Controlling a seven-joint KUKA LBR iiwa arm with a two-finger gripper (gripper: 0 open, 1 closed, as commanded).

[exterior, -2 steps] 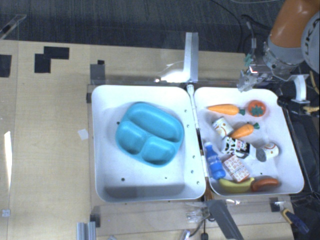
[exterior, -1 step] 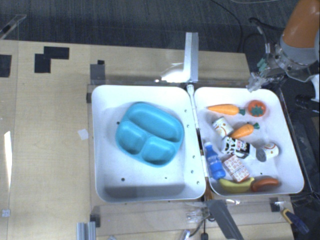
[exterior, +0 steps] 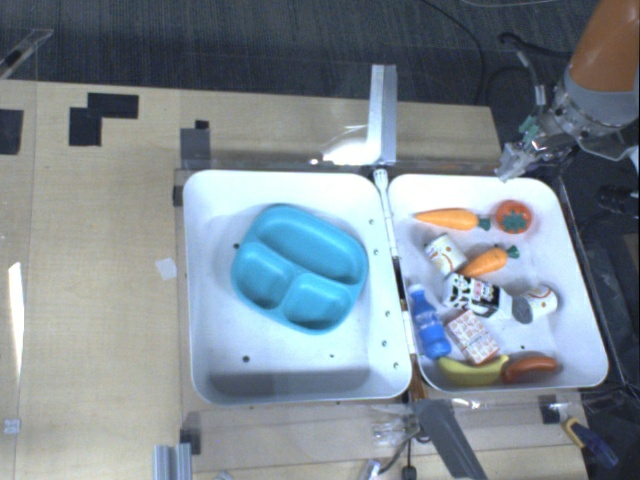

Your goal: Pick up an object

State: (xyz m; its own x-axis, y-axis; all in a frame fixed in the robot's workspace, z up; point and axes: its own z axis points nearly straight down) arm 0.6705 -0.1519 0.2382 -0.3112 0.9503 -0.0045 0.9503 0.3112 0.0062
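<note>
The right bin [exterior: 580,268] holds several small toys. Two carrots lie in it, one [exterior: 447,220] near the back and one [exterior: 485,262] lower, beside a tomato [exterior: 513,218]. A small can [exterior: 443,255], a black-and-white cow figure [exterior: 468,293], a blue bottle [exterior: 428,324], a checkered packet [exterior: 473,337], a banana [exterior: 472,370], a brown sausage [exterior: 528,367] and a white-and-grey piece [exterior: 530,304] lie toward the front. My gripper [exterior: 520,152] hangs above the bin's back right corner, with nothing seen between its fingers.
The left bin [exterior: 205,298] holds a blue divided plate [exterior: 299,267]. A metal post [exterior: 383,118] stands behind the wall between the bins. Cables [exterior: 470,28] run across the dark floor at the back. My arm's orange band [exterior: 612,28] sits at the top right.
</note>
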